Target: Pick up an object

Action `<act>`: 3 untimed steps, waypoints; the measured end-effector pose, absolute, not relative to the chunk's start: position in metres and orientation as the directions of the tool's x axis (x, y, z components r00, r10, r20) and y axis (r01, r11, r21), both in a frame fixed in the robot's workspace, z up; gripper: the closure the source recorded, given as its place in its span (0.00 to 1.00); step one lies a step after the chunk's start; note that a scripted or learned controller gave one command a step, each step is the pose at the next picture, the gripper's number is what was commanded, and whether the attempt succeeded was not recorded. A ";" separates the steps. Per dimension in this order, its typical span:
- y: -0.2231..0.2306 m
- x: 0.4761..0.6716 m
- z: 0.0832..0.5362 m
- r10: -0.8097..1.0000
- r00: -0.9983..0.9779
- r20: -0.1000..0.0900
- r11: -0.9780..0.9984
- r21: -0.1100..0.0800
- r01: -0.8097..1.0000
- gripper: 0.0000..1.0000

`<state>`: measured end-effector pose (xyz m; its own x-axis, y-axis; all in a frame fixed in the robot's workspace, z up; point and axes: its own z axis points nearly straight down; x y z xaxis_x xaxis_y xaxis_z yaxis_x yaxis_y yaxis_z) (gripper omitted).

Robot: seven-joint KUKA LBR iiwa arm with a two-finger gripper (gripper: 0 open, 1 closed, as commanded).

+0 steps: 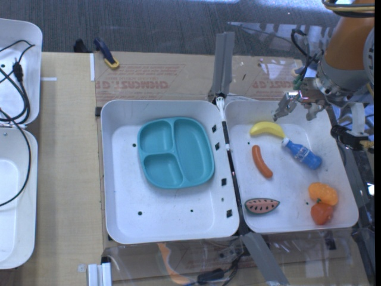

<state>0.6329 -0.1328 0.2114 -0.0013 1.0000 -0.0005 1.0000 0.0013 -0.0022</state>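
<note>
Watermelon slice [262, 205], orange toys [322, 202], sausage [262, 161], bottle [302, 153], banana [267, 129] lie in right bin [339, 159]. Gripper [284, 108] hovers above banana, apparently open, empty. Approach step; next: descend onto banana, close.

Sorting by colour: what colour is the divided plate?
Teal, the divided plate in the camera view.

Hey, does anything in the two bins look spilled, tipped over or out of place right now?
Nothing looks spilled or broken. The bottle lies on its side in the right bin, near the banana, which is the only mildly odd thing. The teal plate sits flat but turned askew to the left bin's walls.
</note>
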 end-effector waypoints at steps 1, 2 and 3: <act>-0.096 0.569 0.091 1.000 0.003 0.000 -0.003 -0.003 1.000 0.00; -0.098 0.569 0.100 1.000 0.010 0.000 -0.010 -0.003 1.000 1.00; -0.040 0.618 0.191 1.000 -0.002 -0.001 0.002 -0.001 1.000 1.00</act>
